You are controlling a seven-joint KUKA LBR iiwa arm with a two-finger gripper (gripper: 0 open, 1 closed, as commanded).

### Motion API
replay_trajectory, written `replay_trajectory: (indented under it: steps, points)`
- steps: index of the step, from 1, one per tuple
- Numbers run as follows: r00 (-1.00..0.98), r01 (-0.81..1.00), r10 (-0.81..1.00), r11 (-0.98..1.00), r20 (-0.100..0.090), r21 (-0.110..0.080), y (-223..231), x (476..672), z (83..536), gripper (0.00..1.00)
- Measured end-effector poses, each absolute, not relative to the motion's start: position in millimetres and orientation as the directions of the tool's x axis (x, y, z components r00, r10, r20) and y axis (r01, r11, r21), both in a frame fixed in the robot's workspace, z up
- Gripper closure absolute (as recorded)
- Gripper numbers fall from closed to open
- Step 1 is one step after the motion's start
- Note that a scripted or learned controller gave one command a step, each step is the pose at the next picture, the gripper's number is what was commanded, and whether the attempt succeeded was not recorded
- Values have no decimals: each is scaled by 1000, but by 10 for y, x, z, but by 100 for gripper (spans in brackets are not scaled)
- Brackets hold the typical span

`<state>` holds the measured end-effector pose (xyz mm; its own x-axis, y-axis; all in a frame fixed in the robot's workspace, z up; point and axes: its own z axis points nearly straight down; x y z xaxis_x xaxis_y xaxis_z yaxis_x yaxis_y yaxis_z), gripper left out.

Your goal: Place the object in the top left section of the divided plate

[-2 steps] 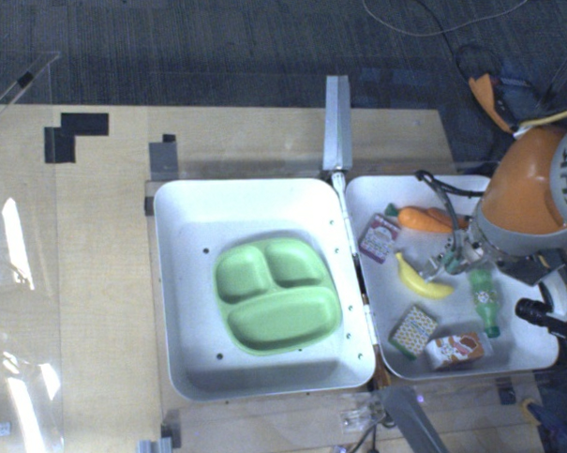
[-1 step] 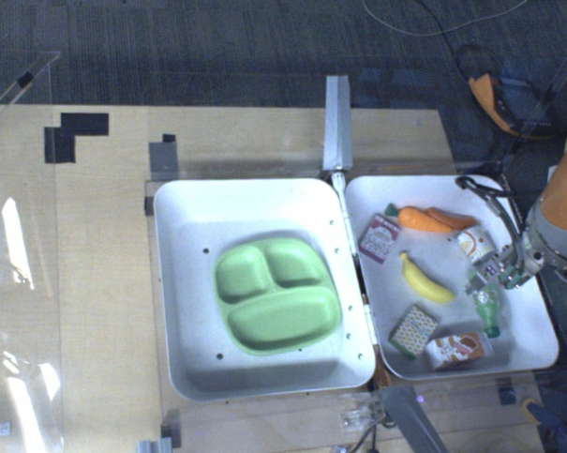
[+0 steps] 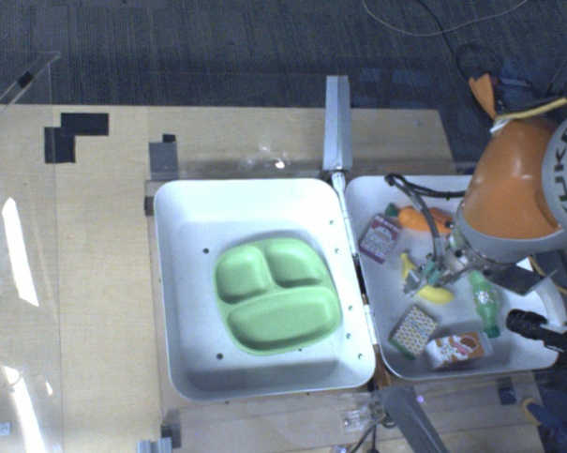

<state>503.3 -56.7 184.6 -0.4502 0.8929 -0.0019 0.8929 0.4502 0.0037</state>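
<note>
Objects sit in the right bin (image 3: 552, 355), six that I can count: one purple packet (image 3: 380, 237), one orange piece (image 3: 415, 220), one yellow piece (image 3: 437, 295), one green bottle (image 3: 484, 301), one checkered packet (image 3: 414, 330) and one small red-and-white carton (image 3: 456, 348). Print on the packets and carton is too small to read. One green divided plate (image 3: 277, 294) lies in the left bin (image 3: 178, 272), three sections, all bare, top left section included. Two white bins side by side on the table (image 3: 99, 304). On the arm, part of the letters "KU" shows at the frame edge. The gripper (image 3: 433, 272) is down in the right bin, just above the yellow piece; its opening cannot be made out, nor any grip on an object.
</note>
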Motion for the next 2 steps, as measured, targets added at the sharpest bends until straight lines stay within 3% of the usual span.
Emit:
replay_trajectory:
  steps: [1,2]
  points:
    - [-558,830,830,558,-2,5,366,4967,1848,100]
    - [-738,675,675,738,0,2,1635,4868,1336,100]
